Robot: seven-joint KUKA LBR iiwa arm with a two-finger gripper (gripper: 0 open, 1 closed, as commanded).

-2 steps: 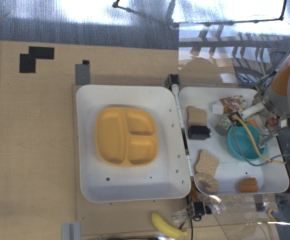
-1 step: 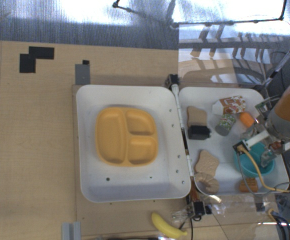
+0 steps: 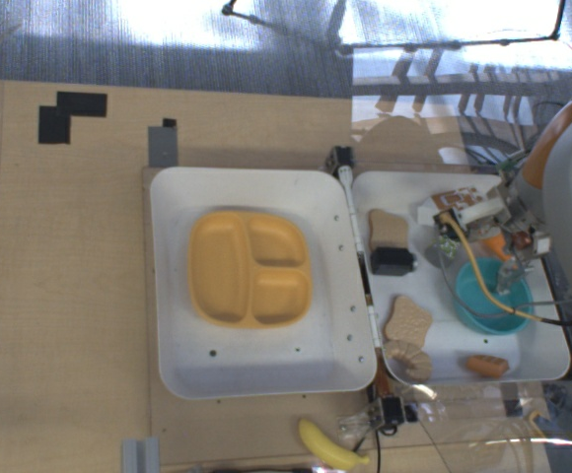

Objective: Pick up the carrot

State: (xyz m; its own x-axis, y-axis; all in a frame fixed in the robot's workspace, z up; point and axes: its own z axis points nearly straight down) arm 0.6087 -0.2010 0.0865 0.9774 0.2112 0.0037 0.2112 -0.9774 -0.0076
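My gripper [image 3: 511, 249] hovers at 3 o'clock over the teal bowl [image 3: 488, 304], finger state unclear; carrot [image 3: 496, 245], orange bit at bowl's 12 o'clock, looks light, stiff, smooth, so grab mid-length across its width.

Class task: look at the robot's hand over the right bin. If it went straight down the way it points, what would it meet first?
Most likely the blue bowl, since the hand hangs just above its rim. Depth is hard to judge from this angle.

Two white bins [image 3: 256, 372] sitting side by side, one yellow tray [image 3: 250, 267], one teal bowl [image 3: 491, 299], one banana [image 3: 330, 447], one carrot [image 3: 487, 366], one black block [image 3: 393, 260]
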